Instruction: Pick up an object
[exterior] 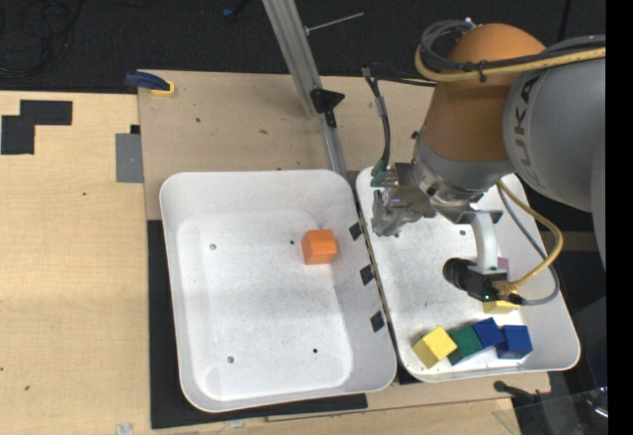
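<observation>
- While the orange cube (318, 247) sits alone near the middle of the left bin (198, 344), we judge it the nearest target, lying left of the gripper (394, 211) across the bins' shared rim.
- Yellow (433, 345), green (465, 342) and blue (499, 335) blocks cluster in the right bin (554, 349), near its front corner.
- We see the gripper hanging over that bin's left edge, wrist bent down; whether it is parted or closed, we cannot tell.

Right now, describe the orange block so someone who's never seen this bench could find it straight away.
Look at the left white bin, the one away from the arm. The orange block lies alone on its floor, toward the right wall. The yellow block, green block and blue blocks all cluster in the right white bin.
</observation>
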You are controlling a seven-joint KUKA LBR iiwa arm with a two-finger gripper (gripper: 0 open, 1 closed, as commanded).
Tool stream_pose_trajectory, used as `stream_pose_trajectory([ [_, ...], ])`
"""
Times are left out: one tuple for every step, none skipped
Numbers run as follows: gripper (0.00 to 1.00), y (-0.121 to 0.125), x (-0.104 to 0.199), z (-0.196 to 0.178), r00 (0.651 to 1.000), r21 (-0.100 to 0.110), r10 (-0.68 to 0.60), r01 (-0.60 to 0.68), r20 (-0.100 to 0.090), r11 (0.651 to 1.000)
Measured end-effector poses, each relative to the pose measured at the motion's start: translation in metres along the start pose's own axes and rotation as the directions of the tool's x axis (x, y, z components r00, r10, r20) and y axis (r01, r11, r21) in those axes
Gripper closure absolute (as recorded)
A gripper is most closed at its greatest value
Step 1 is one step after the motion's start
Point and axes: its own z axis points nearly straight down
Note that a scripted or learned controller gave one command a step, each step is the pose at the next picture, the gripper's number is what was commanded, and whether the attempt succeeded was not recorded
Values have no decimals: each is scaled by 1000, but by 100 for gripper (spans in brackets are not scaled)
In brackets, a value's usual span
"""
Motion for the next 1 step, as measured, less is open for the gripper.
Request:
stream_pose_trajectory([
  [100, 6, 51, 17, 1000, 2, 0, 0, 0, 1000],
])
